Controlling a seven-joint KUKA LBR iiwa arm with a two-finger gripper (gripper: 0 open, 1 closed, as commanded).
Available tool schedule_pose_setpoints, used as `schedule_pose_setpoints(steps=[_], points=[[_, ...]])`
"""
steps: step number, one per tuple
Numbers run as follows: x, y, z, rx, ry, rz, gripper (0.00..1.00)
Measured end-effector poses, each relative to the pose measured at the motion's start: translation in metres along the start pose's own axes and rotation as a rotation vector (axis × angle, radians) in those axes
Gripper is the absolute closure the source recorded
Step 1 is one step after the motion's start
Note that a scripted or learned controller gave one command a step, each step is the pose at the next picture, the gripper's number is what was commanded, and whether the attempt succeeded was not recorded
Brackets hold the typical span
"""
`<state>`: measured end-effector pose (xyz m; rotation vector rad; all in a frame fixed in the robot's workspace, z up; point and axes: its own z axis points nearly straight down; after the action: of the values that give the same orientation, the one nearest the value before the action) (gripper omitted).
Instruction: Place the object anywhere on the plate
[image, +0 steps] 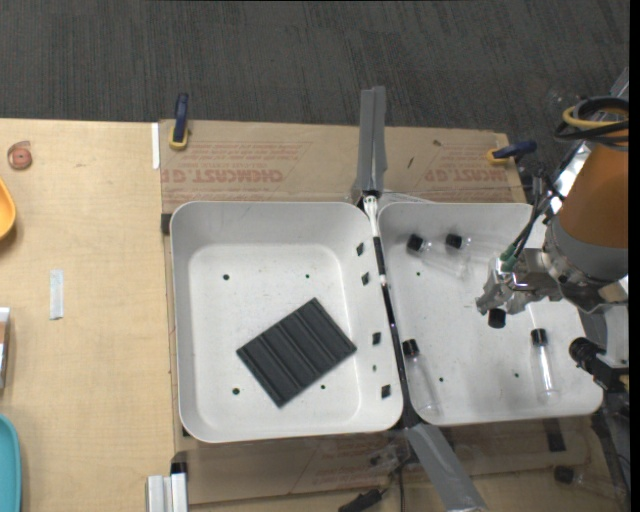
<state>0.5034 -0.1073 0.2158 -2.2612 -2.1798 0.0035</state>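
Vial (542, 362) lies upright-in-frame in the right bin (470, 395), claw (497, 305) grip unclear.

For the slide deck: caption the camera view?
Gripper over the right white bin of clear vials; dark ribbed plate in the left bin.

two shallow white plastic bins (190, 330) sit side by side on the bench. the left one holds one dark grey ribbed rectangular plate (297, 351). the right bin (440, 400) holds four small clear plastic vials with black caps (541, 360), and two blue-handled clamps (180, 120) grip the brown cardboard sheet (300, 165) behind.
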Motion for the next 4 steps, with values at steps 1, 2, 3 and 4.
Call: schedule_pose_setpoints(steps=[1,2,3,4], points=[[0.055,-0.018,0.026,0.004,0.000,0.308,1.00],[0.117,0.041,-0.019,0.002,-0.002,0.207,1.00],[0.190,0.023,0.014,0.004,-0.002,0.270,1.00],[0.250,-0.004,-0.069,0.002,-0.003,0.205,1.00]])
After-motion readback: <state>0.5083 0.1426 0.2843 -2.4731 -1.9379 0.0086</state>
